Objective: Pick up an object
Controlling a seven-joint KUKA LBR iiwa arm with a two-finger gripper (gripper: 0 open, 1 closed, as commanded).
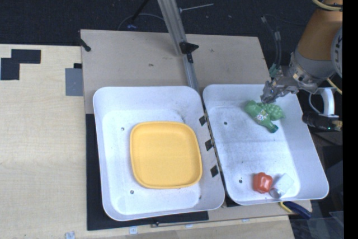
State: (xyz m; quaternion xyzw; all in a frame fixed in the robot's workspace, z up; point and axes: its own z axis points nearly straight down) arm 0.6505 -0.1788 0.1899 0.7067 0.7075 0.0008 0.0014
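A green plastic bottle-like object (263, 113) lies tilted in the upper part of the right bin (246, 148). A small red object (262, 182) rests near that bin's lower right corner, beside a clear piece (279, 186). A yellow square plate (165, 154) lies flat in the left bin (112, 120). My gripper (271, 93) hangs just above the green object's upper end, at the right bin's top right. The fingers look close together, and I see nothing between them.
A slanted aluminium bar (174, 19) rises from behind the bins toward the top of the view. Black clips (208, 144) join the two bins along their shared edge. The arm's orange band (321, 28) stands at the right.
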